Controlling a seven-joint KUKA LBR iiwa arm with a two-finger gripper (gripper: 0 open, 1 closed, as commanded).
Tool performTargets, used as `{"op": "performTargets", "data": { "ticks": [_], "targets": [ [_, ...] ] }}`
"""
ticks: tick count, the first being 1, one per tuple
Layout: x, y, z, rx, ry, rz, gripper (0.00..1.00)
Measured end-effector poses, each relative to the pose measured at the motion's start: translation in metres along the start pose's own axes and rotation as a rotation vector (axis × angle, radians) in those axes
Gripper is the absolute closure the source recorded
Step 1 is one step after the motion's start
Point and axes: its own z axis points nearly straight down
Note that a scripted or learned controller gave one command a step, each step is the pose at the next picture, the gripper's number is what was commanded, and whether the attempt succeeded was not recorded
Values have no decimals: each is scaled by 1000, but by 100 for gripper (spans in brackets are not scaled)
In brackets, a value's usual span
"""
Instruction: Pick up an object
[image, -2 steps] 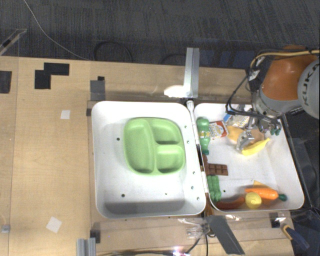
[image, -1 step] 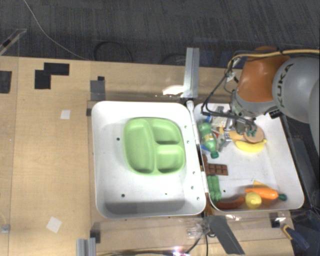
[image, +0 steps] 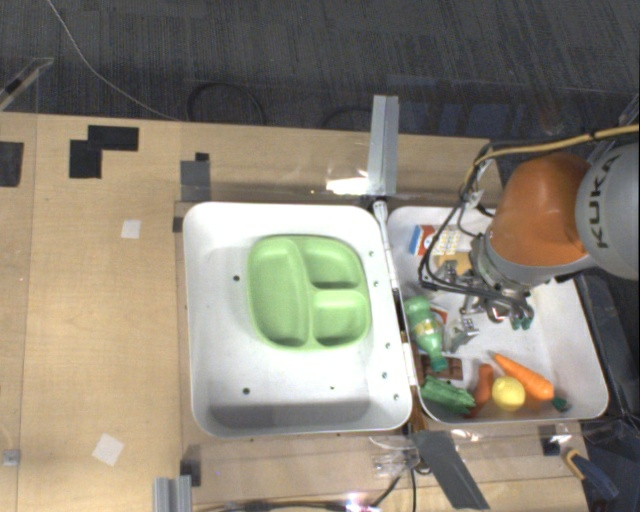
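- You had the gripper low over the right bin, beside the green bottle against the bin's left wall.
- I could not tell its state; cables and the wrist hid it.
- Nothing showed clearly in its grasp, so I would not count a pick.
- The risk, as I judged it: the bottle sat tight to the wall, so a closing grip might skid off or push it aside.
- The carrot, the yellow fruit and a dark green vegetable crowded the near corner, perhaps touching.
- The green divided plate lay in the left bin, well apart.
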Motion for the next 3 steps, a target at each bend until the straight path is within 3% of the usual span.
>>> {"op": "performTargets", "data": {
  "ticks": [1, 2, 3],
  "targets": [
    [43, 11, 0, 5, -14, -71, 0],
    [24, 10, 0, 4, -7, -63, 0],
    [67, 5, -1, 5, -17, -174, 0]
  ]
}}
